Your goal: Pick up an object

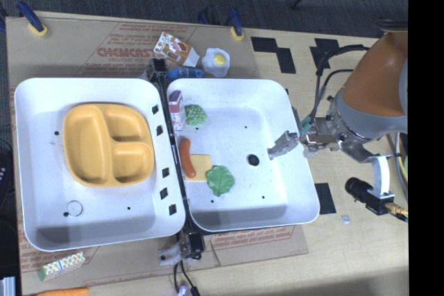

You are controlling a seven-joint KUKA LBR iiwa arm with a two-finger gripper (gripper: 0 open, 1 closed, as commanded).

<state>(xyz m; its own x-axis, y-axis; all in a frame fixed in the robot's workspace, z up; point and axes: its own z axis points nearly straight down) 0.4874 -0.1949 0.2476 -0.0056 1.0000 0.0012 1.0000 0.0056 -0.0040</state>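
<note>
In the left white bin a yellow plastic divided tray sits near the middle, out of my way. The right white bin keeps its pieces along its left edge: a small carton, a green broccoli-like toy, an orange sausage touching a yellow cheese slice, and a green leafy piece, probably my nearest candidate. My gripper hangs above the right edge, holding nothing; I cannot tell its state.

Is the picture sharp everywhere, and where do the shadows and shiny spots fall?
Camera view: light is even and soft; the right bin shows faint shadow along its inner walls; the yellow tray carries a mild sheen; the gripper looks slightly blurred, small items coarse and grainy.
</note>
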